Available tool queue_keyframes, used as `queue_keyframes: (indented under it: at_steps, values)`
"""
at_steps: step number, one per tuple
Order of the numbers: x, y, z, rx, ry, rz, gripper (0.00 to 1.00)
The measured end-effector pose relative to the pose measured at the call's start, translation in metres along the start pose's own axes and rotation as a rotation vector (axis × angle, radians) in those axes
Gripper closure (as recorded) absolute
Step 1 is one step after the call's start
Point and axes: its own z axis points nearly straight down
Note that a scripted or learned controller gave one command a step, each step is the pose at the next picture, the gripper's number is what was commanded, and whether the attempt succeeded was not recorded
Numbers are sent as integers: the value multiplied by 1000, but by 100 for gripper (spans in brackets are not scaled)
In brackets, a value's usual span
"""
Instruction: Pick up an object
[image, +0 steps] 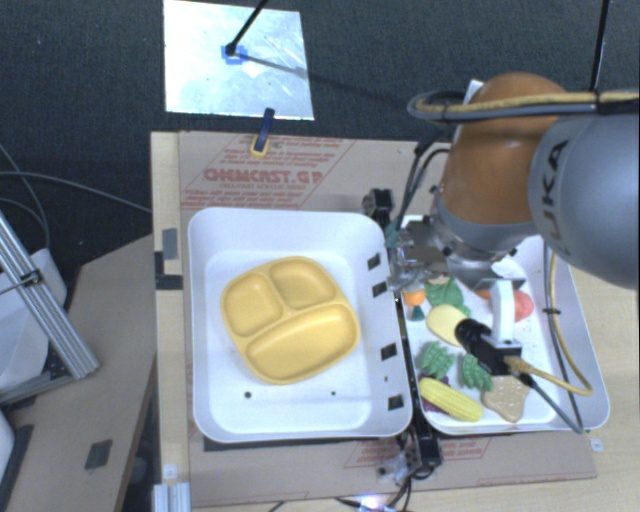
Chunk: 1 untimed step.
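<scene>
My gripper (408, 262) hangs low over the upper left corner of the right bin (590, 400), under the grey and orange wrist. Just below it lie a small orange piece (413, 297) and a green leafy toy (446, 294). Further down are a pale yellow oval toy (444, 322), two green broccoli-like pieces (435, 358) (474, 373), a yellow corn cob (450, 400) and a tan cookie-shaped piece (506, 401). A red and white item (512, 305) lies to the right. The wrist hides the bin's upper part.
The left bin (215, 400) holds a yellow divided plate (289, 318). The ridge between the two bins (400, 350) carries black clips. Cardboard lies under both bins, and a metal frame stands at the far left.
</scene>
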Motion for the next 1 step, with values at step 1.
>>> queue_keyframes:
  at_steps: [1]
  values:
    - [-38,-9,-90,-4,1,-1,100]
